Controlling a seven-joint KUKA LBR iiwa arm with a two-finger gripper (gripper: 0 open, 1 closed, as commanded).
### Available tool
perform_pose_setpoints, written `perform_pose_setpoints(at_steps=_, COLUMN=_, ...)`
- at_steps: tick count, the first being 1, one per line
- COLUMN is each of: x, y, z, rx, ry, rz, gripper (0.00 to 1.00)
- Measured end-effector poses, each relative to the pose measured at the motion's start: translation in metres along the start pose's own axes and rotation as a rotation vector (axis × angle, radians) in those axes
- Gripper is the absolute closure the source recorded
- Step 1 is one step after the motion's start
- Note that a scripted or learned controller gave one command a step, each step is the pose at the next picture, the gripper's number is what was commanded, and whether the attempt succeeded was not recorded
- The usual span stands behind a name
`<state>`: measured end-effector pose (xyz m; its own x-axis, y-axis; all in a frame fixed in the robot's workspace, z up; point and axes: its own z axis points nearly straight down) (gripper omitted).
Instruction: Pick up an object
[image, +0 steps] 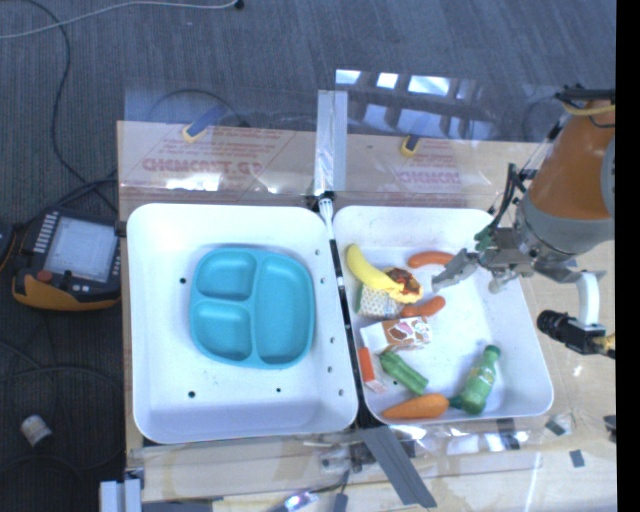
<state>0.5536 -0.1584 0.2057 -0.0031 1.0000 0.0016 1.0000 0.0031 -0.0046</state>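
Plastic toy food, probably light and stiff: banana (362, 267) looks slippery (grip mid-body across the curve). Gripper (452, 273) hovers nearby, fingers spread, holding nothing.

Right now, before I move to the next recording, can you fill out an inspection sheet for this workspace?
Surface: two white bins, left bin and right bin, side by side.
Job's things: in the right bin, banana, green bottle, carrot, sausage and other small toy foods.
Clutter: blue divided tray in the left bin.
Grippers: gripper over the right bin, fingers open, holding nothing.
Cables: dark cables on the floor at left.
Surroundings: orange handheld controller on grey carpet.
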Motion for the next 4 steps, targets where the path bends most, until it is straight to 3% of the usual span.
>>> perform_pose_setpoints(at_steps=1, x=-0.042, y=-0.038, z=0.092, rx=0.001, ry=-0.001, rz=0.02, gripper=0.0)
perform_pose_setpoints(at_steps=2, x=-0.051, y=-0.061, z=0.112, rx=-0.02, ry=0.005, rz=-0.057, gripper=0.0)
perform_pose_setpoints(at_steps=3, x=-0.052, y=-0.062, z=0.105, rx=-0.021, ry=-0.001, rz=-0.056, gripper=1.0)
perform_pose_setpoints(at_steps=4, x=-0.047, y=-0.07, z=0.041, rx=0.0, ry=-0.001, rz=-0.02, gripper=1.0)
